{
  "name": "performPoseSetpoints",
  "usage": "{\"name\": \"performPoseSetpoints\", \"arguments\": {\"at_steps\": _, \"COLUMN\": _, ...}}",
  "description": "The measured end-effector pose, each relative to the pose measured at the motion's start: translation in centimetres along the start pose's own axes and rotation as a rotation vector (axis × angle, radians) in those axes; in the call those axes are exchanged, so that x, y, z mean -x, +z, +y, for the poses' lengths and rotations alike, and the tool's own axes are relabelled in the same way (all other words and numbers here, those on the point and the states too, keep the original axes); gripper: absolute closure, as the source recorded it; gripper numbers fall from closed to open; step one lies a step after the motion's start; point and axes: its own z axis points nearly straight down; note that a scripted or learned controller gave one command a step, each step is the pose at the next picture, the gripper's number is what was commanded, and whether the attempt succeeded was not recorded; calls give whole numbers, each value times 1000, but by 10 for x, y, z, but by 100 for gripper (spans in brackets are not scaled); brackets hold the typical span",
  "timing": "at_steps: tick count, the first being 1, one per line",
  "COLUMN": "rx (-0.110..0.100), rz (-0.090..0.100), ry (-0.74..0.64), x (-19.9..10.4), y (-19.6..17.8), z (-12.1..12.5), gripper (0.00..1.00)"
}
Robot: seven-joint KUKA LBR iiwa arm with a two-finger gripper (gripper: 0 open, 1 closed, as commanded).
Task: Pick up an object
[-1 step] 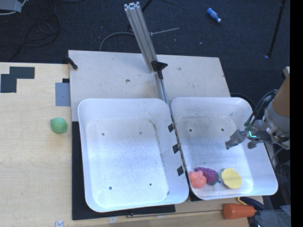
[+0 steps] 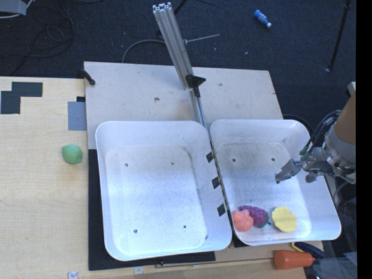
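Across the bench: two shallow white plastic bins, smooth and speckled, left bin (image 2: 154, 190) and right bin (image 2: 261, 150).
Arm: grey metal, reaching over the right bin's far-right side.
Gripper (image 2: 297, 172): fingers spread apart, nothing between them, poised above bare bin floor.
Yellow rounded soft-looking lump (image 2: 284, 219): right bin's near edge; likely light and squashy, best pinched across its middle.
Purple knobbly cluster (image 2: 256, 215): beside it, bumpy, probably grippy.
Orange-pink lumpy piece (image 2: 242, 220): touching the purple one.
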Motion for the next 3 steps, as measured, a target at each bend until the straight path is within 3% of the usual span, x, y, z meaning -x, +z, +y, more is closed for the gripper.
{"name": "performPoseSetpoints", "arguments": {"at_steps": 3, "rx": 1, "rz": 0, "ry": 0, "x": -5, "y": 123, "z": 0, "gripper": 0}}
